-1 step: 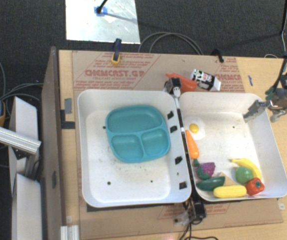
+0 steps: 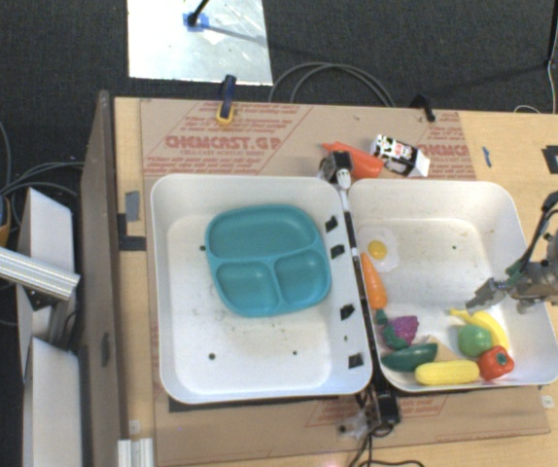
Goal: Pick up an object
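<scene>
In the right bin [image 2: 435, 202], the toy food was grouped near the front wall, with the left bin [image 2: 182, 261] joined to it along the central divider. A teal compartment plate [image 2: 264, 261] was placed in the left bin. Against the divider, a carrot [image 2: 373, 281] was laid, with a fried egg [image 2: 378, 250] just behind it. Toward the front right corner of the right bin, a purple piece [image 2: 401, 330], a green cucumber [image 2: 409, 357], a yellow corn [image 2: 446, 372], a green pepper [image 2: 473, 340], a banana [image 2: 489, 323] and a tomato [image 2: 496, 361] were clustered. The tool [image 2: 498, 290] was positioned just behind the banana; whether it was wide or narrow could not be told, and nothing was seen held.
</scene>
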Robot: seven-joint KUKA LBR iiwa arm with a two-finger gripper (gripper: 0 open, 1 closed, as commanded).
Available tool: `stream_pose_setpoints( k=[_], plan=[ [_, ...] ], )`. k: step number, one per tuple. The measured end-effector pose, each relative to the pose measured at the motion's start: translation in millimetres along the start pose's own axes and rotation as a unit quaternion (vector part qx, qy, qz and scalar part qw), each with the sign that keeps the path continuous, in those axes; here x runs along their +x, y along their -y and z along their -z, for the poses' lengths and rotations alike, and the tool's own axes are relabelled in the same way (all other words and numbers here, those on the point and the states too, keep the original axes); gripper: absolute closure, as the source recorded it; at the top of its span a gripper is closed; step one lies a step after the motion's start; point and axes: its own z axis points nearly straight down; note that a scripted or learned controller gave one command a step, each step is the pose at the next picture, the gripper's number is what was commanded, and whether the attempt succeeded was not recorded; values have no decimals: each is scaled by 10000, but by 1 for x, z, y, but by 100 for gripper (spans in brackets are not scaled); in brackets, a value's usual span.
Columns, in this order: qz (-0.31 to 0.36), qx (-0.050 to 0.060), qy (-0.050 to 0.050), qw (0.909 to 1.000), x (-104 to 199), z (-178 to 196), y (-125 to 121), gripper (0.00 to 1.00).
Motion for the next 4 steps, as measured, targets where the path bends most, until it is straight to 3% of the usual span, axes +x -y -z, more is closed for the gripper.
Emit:
stream_pose_setpoints(
  k=[1,2,3,4],
  plan=[
    [61,-63,17,10000,33,-86,-73,0],
    [44,-109,47,9999,-6,36,-132,0],
    [13,-17,3,10000,-7,-81,-45,0],
    [48,-103,78,9999,104,-82,-79,0]
  ],
)
